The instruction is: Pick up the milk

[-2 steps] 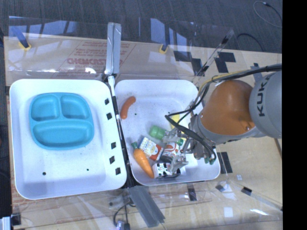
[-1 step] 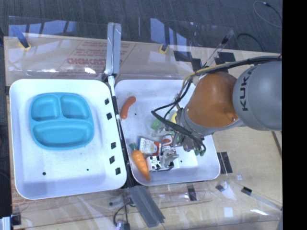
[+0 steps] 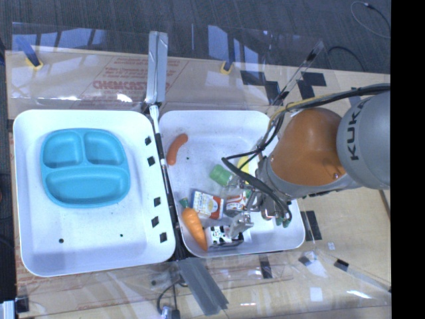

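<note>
The milk (image 3: 207, 205) is a small white carton with red and blue print. It lies flat in the lower middle of the right bin (image 3: 199, 121). My gripper (image 3: 237, 214) hangs low over the bin just to the right of the carton, close to or touching its right end. The grey arm with its orange band (image 3: 305, 148) comes in from the right and hides the bin's right side. I see nothing lifted off the bin floor.
An orange carrot (image 3: 194, 225) lies just left of and below the milk. A green item (image 3: 222, 173) sits above it, and a sausage (image 3: 176, 148) lies at the upper left. A black-and-white packet (image 3: 222, 238) is by the front wall. The left bin (image 3: 86, 244) bears a blue divided plate (image 3: 85, 166).
</note>
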Tool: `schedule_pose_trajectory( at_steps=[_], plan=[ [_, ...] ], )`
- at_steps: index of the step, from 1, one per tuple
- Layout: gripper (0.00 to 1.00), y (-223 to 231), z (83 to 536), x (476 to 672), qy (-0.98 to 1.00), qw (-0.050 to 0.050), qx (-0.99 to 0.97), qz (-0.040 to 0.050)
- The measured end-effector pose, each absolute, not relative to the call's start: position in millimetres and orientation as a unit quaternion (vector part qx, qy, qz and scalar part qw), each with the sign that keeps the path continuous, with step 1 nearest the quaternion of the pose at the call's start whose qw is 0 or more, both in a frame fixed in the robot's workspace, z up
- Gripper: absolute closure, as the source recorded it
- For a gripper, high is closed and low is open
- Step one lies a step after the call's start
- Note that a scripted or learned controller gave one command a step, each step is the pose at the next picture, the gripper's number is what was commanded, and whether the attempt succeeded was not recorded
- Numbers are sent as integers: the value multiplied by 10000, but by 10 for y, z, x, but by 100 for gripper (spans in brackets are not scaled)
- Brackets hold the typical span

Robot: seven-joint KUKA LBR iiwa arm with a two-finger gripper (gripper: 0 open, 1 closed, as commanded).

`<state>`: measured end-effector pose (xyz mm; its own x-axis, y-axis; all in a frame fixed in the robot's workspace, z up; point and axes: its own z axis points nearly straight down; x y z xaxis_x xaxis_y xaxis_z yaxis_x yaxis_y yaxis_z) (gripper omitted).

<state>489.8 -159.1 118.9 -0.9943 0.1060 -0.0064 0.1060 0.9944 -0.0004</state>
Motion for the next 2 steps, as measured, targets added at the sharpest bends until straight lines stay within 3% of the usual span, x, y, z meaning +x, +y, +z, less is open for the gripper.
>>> schedule_pose_trajectory(
  at_steps=[1, 2],
  plan=[
    [0, -1820, 2814, 5650, 9876, 19, 1572, -9],
    [0, -1653, 1493, 5118, 9974, -7, 719, 3]
  ],
)
